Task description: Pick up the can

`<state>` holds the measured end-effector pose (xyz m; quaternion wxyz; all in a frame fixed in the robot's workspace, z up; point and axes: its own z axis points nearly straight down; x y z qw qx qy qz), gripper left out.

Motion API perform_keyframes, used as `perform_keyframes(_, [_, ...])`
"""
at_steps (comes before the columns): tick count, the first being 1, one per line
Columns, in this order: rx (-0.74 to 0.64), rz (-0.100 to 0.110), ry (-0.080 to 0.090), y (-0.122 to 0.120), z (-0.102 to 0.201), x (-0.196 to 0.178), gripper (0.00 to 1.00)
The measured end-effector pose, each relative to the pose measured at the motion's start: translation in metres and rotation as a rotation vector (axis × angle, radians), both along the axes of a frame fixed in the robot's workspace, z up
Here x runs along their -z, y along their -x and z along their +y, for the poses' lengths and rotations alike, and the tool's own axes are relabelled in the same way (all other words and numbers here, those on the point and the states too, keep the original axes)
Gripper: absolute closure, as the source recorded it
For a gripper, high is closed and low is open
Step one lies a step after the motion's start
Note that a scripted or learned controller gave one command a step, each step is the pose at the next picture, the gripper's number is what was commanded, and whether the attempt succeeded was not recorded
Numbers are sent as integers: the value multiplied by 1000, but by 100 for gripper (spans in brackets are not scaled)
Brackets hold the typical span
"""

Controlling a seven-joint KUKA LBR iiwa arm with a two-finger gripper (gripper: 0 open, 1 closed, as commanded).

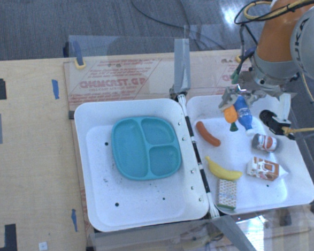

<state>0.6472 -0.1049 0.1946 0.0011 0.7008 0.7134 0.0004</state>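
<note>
Can (265,142) lies on its side in the right bin (301,192), near that bin's right wall, with a small carton (263,169) just below it. Gripper (241,101) hangs over the upper part of the same bin, above a blue bottle (244,116) and a carrot (231,115), and I cannot tell its state. Left bin (98,207) bears a teal divided plate (146,148).

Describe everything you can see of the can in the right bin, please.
The can is small and lies on its side on the floor of the right bin, near that bin's right wall. Its body looks like silvery metal with a red and white label; its print is too small to read. It touches nothing but the floor. The gripper hangs farther back, above a blue bottle, apart from the can.
</note>
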Motion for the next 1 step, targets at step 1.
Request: perform_keyframes(1, [-3,-2,2,-1,1,-11,100])
